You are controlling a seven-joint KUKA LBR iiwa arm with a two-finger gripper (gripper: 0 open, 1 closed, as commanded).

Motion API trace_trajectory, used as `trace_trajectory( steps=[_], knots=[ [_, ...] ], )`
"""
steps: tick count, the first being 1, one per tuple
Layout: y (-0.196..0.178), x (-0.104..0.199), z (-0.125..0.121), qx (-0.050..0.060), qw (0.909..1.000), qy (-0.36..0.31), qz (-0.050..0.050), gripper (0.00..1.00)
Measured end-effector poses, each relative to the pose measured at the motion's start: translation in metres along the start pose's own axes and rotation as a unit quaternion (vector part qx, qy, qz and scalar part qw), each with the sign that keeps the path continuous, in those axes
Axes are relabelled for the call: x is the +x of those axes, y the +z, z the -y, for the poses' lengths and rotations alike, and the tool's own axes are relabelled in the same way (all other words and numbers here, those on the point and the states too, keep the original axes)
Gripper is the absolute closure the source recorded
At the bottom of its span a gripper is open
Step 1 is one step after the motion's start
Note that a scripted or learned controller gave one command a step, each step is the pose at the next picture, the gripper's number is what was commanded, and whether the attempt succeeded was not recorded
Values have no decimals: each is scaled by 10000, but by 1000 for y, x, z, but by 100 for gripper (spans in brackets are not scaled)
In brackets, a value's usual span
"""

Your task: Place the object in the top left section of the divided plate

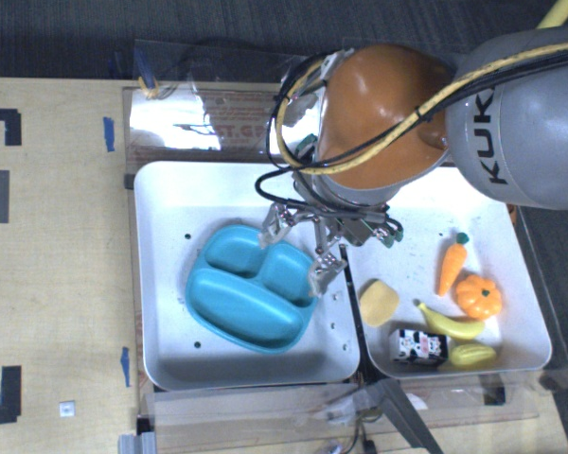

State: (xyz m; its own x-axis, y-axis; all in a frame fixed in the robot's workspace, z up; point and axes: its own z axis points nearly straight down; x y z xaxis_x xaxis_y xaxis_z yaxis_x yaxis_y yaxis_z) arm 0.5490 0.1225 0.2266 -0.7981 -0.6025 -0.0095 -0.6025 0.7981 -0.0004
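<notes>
1. Black letters "KU" read on the grey arm (521, 130) at the upper right; the rest of the word is cut off.
2. A blue divided plate (251, 291) lies tilted in the left white bin (161, 282), with bare bin floor to its left and above it.
3. The right white bin (525, 253) holds a carrot (452, 265), a small orange pumpkin (478, 296), a banana (450, 323), a pale yellow piece (379, 301) and a black-and-white carton (419, 346), crowded toward its lower edge.
4. The arm reaches in from the right, its orange band above the bins' dividing edge.
5. The tool (308, 249) hangs over the plate's upper right rim; I cannot tell how far it is open or whether it has hold of anything.
</notes>
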Motion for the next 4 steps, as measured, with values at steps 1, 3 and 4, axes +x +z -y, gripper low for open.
trace_trajectory(
  steps=[1,3,4],
  knots=[
    [99,-19,-25,-28,9993,-377,-58,0],
    [125,-117,-19,-29,9900,-1407,71,0],
    [-3,-139,-5,19,9958,-916,45,0]
  ],
)
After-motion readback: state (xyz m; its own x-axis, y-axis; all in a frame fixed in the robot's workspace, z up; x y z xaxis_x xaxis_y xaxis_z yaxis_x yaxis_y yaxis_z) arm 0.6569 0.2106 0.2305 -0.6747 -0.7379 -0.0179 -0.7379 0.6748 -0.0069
